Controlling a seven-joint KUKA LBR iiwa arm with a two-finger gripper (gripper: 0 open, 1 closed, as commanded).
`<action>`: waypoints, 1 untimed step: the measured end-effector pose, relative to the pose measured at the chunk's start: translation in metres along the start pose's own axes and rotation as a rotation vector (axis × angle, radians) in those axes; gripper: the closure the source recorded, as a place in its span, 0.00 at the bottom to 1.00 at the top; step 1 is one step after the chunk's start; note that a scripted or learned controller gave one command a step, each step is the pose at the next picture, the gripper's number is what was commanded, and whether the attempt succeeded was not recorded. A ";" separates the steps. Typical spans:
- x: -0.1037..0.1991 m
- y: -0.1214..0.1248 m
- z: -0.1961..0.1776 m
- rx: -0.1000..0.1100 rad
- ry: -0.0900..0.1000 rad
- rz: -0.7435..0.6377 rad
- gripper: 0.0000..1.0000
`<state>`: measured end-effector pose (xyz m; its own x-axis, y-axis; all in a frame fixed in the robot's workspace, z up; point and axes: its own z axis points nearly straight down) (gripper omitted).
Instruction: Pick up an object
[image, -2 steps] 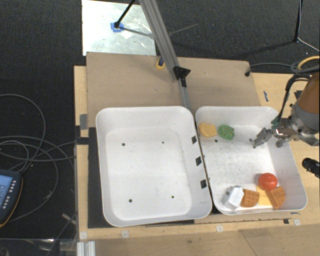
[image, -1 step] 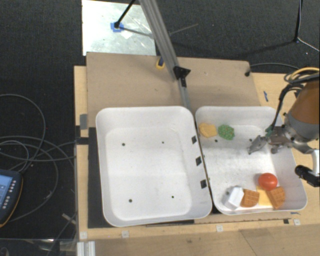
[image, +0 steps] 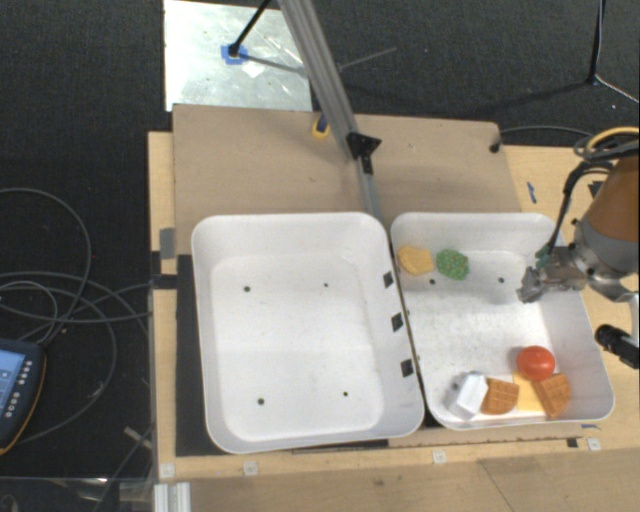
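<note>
Tomato (image: 536, 361) near the right bin's (image: 470, 320) front looks light, rigid, slippery; grip across its middle. Claw (image: 530, 285) hovers beyond; I cannot tell its state.

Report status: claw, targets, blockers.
Claw low over right bin, far right side. Red tomato, waffle pieces, green piece untouched. Nothing blocking.

Left white bin (image: 300, 330) sits on the tan bench (image: 260, 160), touching the right white bin (image: 590, 350). Grey pole (image: 325, 70) slants over the bench's far edge. Black cables (image: 60, 270) and a handheld screen (image: 15, 385) lie on dark carpet beside it.
</note>
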<state>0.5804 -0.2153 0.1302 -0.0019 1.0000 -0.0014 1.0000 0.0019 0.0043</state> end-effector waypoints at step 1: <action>0.006 0.000 -0.062 -0.004 -0.001 -0.004 1.00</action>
<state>0.5798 -0.2089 0.1918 -0.0058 1.0000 -0.0027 1.0000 0.0058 0.0079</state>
